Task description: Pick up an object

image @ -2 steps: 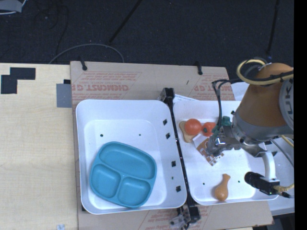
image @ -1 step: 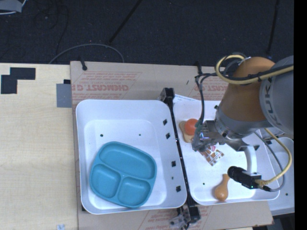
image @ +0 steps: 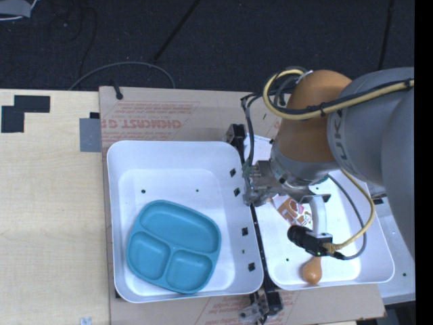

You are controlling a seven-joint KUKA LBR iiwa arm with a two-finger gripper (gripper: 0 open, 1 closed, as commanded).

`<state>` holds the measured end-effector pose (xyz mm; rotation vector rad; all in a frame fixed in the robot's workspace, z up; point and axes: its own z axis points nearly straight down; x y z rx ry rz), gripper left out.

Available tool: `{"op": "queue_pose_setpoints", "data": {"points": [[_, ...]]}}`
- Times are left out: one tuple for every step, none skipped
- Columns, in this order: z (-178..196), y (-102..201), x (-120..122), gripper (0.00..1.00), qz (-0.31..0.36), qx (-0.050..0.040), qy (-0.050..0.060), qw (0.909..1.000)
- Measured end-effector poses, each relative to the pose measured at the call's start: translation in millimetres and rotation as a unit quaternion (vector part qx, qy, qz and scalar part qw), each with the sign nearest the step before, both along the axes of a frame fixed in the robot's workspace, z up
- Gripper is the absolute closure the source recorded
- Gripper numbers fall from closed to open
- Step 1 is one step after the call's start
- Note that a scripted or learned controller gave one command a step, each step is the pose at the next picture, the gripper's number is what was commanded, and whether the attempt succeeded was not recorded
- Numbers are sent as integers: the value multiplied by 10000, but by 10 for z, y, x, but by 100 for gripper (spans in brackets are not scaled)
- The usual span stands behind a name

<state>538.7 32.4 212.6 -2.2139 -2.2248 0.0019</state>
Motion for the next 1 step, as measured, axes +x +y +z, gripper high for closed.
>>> {"op": "queue_pose_setpoints", "data": {"points": [[48, 389, 129, 100, -13, -4, 0, 10000]]}}
